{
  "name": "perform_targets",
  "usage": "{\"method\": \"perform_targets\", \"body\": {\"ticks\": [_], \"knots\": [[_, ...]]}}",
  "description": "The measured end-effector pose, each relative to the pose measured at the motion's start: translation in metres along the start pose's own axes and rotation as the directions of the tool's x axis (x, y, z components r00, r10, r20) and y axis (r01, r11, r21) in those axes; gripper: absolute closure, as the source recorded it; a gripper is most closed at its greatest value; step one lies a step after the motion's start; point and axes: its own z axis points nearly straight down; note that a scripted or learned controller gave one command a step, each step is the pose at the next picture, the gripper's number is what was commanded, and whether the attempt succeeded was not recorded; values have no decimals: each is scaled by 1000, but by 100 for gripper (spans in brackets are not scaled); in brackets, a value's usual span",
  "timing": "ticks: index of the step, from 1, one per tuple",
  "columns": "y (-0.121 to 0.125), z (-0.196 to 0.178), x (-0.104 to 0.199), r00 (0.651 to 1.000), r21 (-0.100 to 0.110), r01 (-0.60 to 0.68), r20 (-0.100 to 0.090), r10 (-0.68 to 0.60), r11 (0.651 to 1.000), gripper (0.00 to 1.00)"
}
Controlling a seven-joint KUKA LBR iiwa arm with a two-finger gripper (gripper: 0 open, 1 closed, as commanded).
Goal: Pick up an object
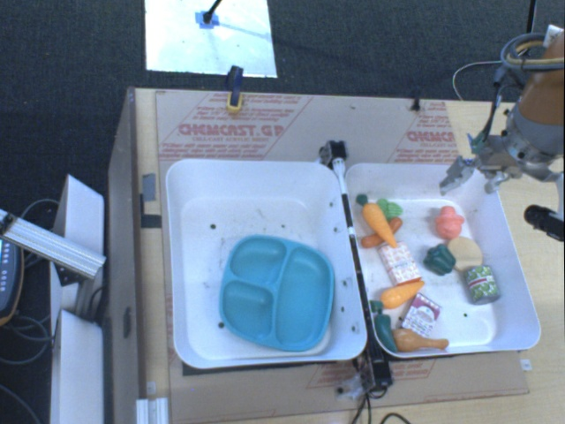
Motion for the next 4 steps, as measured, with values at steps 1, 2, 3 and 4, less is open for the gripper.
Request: {"method": "perform_targets", "body": {"ticks": [1, 2, 3, 4], "knots": [[-25, 109, -11, 1000, 0, -1, 0, 1, 1000, 0], [-82, 109, 48, 1000, 2, 0, -2, 0, 1000, 0], [-81, 99, 47, 1000, -2, 0, -1, 0, 1000, 100], [-83, 8, 132, 1000, -1, 1, -1, -1, 1000, 100]]}}
